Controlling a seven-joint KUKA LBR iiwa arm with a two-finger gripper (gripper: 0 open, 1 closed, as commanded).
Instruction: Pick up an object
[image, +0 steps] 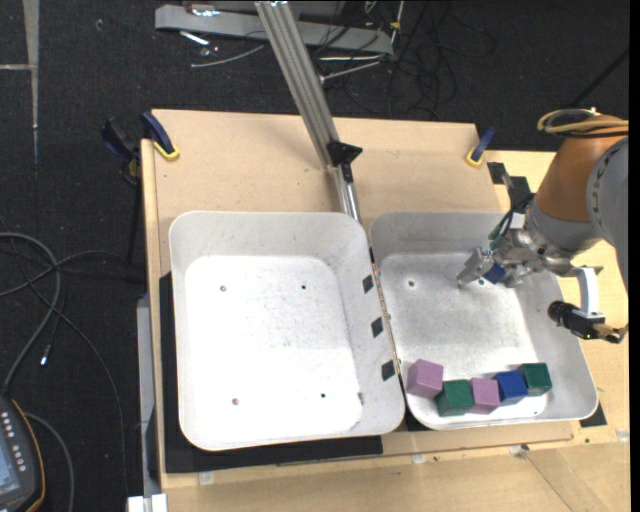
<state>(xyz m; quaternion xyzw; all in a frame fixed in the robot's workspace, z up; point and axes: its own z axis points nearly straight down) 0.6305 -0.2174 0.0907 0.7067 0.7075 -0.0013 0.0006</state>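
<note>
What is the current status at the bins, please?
Gripper low over right bin, upper part. Five blocks in a row along its near edge, untouched. Nothing between gripper and blocks.

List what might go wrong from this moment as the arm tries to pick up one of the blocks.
1. The five small cubes, from the purple cube to the dark green cube, sit packed in a row touching each other, so the gripper may find no gap beside any one.
2. The row lies against the near wall of the right white bin; a descent there could strike the rim.
3. The gripper hangs well away from the row, so a straight descent would likely close on nothing.
</note>
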